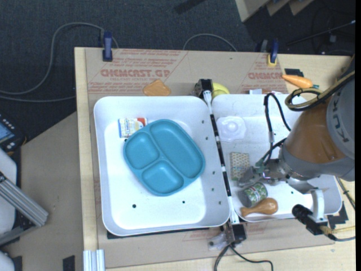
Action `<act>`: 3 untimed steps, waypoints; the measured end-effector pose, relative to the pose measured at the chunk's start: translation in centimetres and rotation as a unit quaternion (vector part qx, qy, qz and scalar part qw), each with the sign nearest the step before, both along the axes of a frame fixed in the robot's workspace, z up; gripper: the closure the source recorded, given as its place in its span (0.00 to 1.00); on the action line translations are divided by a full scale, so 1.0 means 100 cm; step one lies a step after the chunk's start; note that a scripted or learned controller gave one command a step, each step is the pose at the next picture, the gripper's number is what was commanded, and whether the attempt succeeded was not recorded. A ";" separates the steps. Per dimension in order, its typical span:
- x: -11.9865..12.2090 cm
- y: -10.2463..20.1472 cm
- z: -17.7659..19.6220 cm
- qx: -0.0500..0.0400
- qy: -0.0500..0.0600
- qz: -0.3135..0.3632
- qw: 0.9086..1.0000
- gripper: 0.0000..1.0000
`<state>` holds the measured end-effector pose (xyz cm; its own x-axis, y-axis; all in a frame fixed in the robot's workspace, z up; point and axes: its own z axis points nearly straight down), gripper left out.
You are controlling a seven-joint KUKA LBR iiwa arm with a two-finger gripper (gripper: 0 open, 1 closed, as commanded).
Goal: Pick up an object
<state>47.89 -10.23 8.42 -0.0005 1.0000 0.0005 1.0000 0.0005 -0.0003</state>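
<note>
The arm comes in from the right, and my gripper [255, 175] is low in the right bin [248, 103], near its front left corner. Its fingers point left, just above a small green-labelled can [254, 194] that lies on its side. A tan, pear-shaped object [260, 208] lies in front of the can at the bin's front edge. A patterned square packet [239, 162] rests just left of the gripper. A clear plastic lid [230, 127] sits toward the bin's back left. I see nothing between the fingers.
The left bin [107, 168] holds a blue divided plate [163, 156] and a small white carton [131, 125]. Behind the bins lie an orange piece [156, 87] and a yellow object [218, 89]. Cables run across the right bin's back.
</note>
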 end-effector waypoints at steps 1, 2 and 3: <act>0.000 0.006 0.000 0.000 0.000 0.000 1.000 0.00; 0.000 0.006 0.000 0.000 0.000 0.000 1.000 0.00; 0.000 0.010 0.000 0.000 0.000 0.000 1.000 0.00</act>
<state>47.89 -9.22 8.42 -0.0008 1.0000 0.0012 1.0000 0.0008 -0.0009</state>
